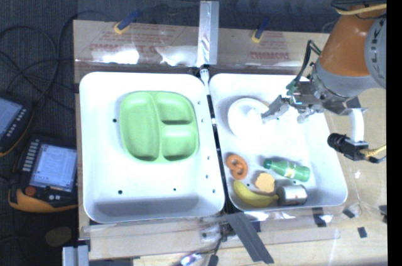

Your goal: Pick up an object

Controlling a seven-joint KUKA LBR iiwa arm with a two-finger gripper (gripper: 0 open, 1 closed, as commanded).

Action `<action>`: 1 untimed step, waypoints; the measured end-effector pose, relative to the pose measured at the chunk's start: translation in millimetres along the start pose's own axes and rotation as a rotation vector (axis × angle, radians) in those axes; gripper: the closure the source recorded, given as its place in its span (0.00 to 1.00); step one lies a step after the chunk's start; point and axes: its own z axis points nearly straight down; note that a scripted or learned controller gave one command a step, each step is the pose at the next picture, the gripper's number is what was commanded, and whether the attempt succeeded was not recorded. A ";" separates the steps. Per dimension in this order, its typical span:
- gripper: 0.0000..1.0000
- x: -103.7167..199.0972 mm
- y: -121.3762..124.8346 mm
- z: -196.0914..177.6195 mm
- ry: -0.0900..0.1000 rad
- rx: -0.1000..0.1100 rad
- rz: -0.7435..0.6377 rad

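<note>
The desk [85, 38] is seen from above, carrying two shallow white bins side by side. The left bin [94, 151] is set well to the left of the gripper, and in it a green divided tray [158, 125] is laid flat, its three compartments turned up. The right bin [326, 164] is placed directly beneath the gripper. The grey arm [352, 63], with its orange band, is brought in from the right and is held over the upper part of that bin.

The gripper [287, 109] is seen hanging above the bin's upper half, its fingers [274, 110] spread apart, and nothing is gripped between them. Just to the left of the gripper, a white round dish [242, 115] is lying on the bin floor, and one dark fingertip is seen over its right rim; whether it is touched cannot be told.

Below the gripper, towards the near edge of the bin, the smaller things are gathered. A yellow banana [251, 195] is laid along the near wall, below and left of the gripper. A green bottle [287, 168] is lying on its side straight below the gripper. A silvery can [293, 194] is tipped over just below the bottle. A tan round piece [264, 182] is touching the banana, and an orange pretzel-like ring [237, 163] is lying furthest left.
</note>
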 end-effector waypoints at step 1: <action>0.00 -0.2 77.1 99.5 -0.003 -0.002 -0.093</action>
